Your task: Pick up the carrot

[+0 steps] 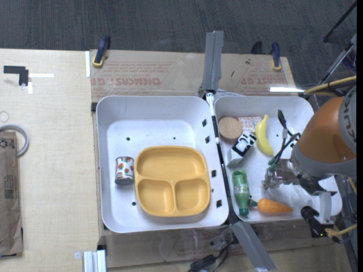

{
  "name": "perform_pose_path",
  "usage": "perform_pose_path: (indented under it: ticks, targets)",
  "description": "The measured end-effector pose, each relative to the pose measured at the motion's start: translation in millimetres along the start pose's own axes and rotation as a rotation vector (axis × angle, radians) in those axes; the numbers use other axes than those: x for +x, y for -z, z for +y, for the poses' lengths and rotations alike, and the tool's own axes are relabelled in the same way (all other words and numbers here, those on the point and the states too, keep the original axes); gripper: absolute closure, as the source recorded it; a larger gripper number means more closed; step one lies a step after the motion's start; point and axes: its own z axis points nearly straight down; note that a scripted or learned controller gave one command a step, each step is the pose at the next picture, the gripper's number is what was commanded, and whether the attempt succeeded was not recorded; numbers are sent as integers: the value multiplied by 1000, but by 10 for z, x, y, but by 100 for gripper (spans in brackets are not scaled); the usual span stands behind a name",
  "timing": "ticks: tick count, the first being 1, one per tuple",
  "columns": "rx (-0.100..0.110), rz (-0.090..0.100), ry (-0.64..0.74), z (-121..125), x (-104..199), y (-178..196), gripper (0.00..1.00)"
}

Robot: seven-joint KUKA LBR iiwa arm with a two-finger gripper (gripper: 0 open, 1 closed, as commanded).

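**Arm poised over the right bin, carrot lying just below the gripper**

From where I stand, the bench carries two white bins side by side. The left bin point(108, 169) holds a yellow divided plate point(171, 180) that takes up most of its floor, with a small printed can point(124, 170) standing just beside the plate's left edge. It looks like a set-down area, kept apart from the clutter.

The right bin point(295, 98) is the working side, and its things are scattered loosely, as if tipped in for the arm to sort through. A banana point(263, 135) lies near the back, next to a round tan disc point(230, 128) and a small black-and-white object point(244, 144). A green bottle point(241, 192) lies lengthwise along the left wall.

The carrot point(274, 207) lies flat on the floor near the bin's front edge, just right of the bottle's lower end, its length running across the bin.

The arm point(326, 137) comes in from the right, its orange band bulking over the bin's right side, wrist bent downward. The gripper point(273, 177) hangs just above and behind the carrot, apart from it; nothing is between its fingers. Whether the jaws are spread or pressed together I cannot tell, as the metalwork is too small and tangled. I judge the grasp has not yet been made.
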Motion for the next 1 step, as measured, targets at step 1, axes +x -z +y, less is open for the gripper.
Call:
perform_pose_path:
  ticks: [1]
  targets:
    - [-3, -3, 288, 576, -147, 13, 100]
